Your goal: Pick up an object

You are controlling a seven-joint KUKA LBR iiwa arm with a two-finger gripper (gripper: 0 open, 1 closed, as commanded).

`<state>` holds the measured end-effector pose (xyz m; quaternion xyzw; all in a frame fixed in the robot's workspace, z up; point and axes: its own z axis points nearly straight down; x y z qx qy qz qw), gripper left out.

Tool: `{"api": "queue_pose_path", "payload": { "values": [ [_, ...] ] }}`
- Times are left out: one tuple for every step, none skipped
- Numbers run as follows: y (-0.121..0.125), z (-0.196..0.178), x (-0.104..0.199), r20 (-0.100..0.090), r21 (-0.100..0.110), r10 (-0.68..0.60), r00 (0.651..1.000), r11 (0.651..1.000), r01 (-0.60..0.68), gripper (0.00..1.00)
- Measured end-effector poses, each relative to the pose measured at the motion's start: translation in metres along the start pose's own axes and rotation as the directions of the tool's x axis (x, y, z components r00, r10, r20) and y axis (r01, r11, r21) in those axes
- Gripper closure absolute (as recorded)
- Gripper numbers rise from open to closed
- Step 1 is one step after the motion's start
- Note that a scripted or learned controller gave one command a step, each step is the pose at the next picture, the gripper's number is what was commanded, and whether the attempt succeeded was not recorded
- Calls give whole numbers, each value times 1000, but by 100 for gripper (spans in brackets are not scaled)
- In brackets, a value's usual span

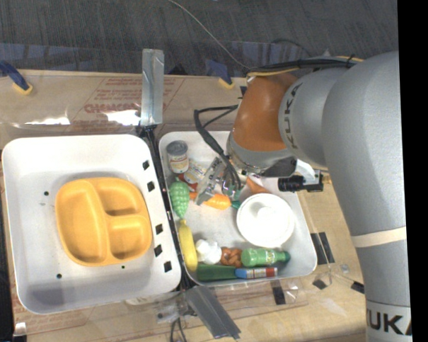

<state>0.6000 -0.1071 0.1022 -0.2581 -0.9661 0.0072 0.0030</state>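
Observation:
My gripper (220,180) hangs low in the right bin (307,245), under the orange wrist band, near the bin's upper middle. Just below its tip lies a small orange carrot (217,200). A green bumpy corn-like toy (179,198) lies to its left, and a small can (177,158) stands upright at the bin's back left. A white round bowl (266,219) sits to the lower right of the gripper. I see nothing held by the gripper.
Along the right bin's front lie a yellow banana (187,246), a green bottle (264,257), a dark green cucumber (214,273) and a red-and-blue marker (257,273). The left bin (22,161) holds a yellow divided plate (103,220). The arm covers the bin's right side.

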Motion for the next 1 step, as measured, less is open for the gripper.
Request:
{"api": "queue_pose_path", "payload": {
  "values": [
    [34,-118,-3,17,-20,-84,996,996,84,100]
  ]
}}
